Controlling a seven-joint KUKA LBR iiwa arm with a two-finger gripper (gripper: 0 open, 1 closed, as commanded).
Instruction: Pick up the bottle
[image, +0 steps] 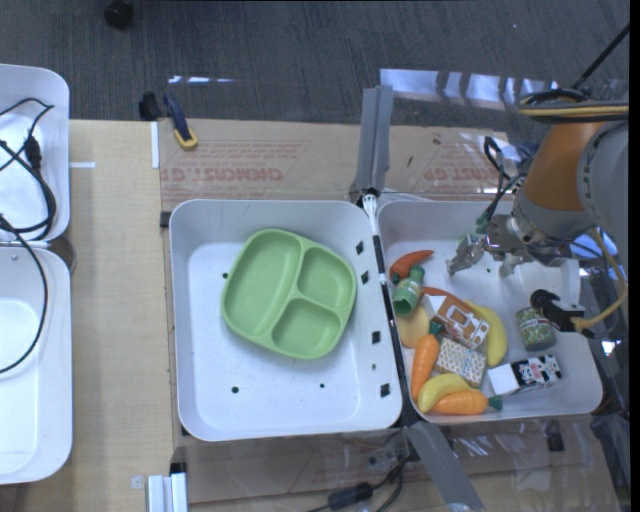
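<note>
A small green bottle (407, 294) lies near the left wall of the right bin (585, 400), just below a red chili pepper (411, 262). My gripper (487, 260) hangs over the upper middle of that bin, to the right of the bottle and apart from it. It is open, its fingers spread with nothing between them. The grey arm with its orange band (556, 165) reaches in from the upper right.
Toy food crowds the right bin: carrots (425, 360), a banana (496, 338), cracker boxes (461, 320), a small can (535, 327) and a black-and-white carton (530, 373). The left bin (195, 400) holds a green divided plate (290, 293).
</note>
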